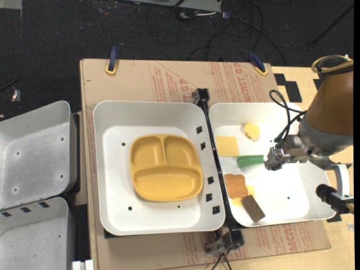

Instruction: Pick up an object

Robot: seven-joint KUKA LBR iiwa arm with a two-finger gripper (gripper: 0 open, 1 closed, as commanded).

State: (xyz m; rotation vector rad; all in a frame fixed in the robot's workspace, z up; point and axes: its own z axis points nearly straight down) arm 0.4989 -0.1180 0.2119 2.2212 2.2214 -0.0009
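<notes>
Green stick (pixel 250 161) lies mid right bin (pixel 292 204), its end touching the gripper (pixel 274 161), probably lined up to grab; can't tell if that's clamped on it or not.

A robotics lab is suggested: two shallow white plastic bins (pixel 107 151) are set on a brown cardboard sheet (pixel 169 77), clamped beyond them, with loose black cables (pixel 225 38) on dark carpet behind.
</notes>
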